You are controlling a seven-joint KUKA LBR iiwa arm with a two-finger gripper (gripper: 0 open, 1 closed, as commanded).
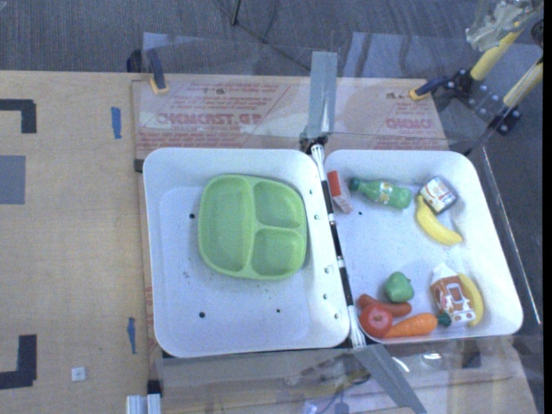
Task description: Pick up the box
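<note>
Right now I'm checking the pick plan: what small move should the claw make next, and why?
Probably carry the claw over the right bin toward the orange-and-white box. The claw sits beyond the bin's far right corner, while the box lies by its near right corner, beside a banana.

Glossy plastic tray, wooden bench
</note>
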